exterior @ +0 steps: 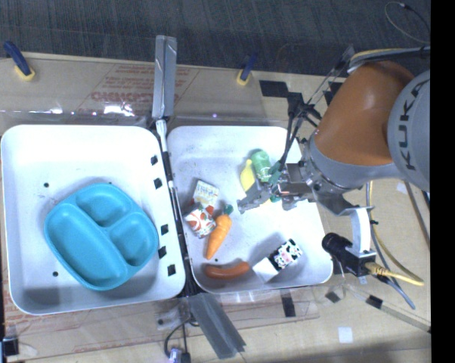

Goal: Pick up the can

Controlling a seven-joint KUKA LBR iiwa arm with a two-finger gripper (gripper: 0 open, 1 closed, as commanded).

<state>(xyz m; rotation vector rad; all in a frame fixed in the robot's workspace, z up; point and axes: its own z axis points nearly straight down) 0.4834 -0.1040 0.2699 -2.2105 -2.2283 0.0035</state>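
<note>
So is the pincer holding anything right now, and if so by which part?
Nothing is visibly held. The pincer hangs over the right bin between the carrot and the green-and-yellow item, with no object between its tips.

I log: right bin (212, 138) holds can (200, 218), carrot (219, 234) at its three o'clock, sausage (227, 269) at six; left bin (31, 150) holds tray (99, 235).

Glossy blue plastic tray (99, 237), matt white bins (16, 203)

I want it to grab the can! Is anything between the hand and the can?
Yes. The carrot lies close beside the can, on the side facing the hand, with its green top pointing toward the hand. It could get bumped first.
</note>
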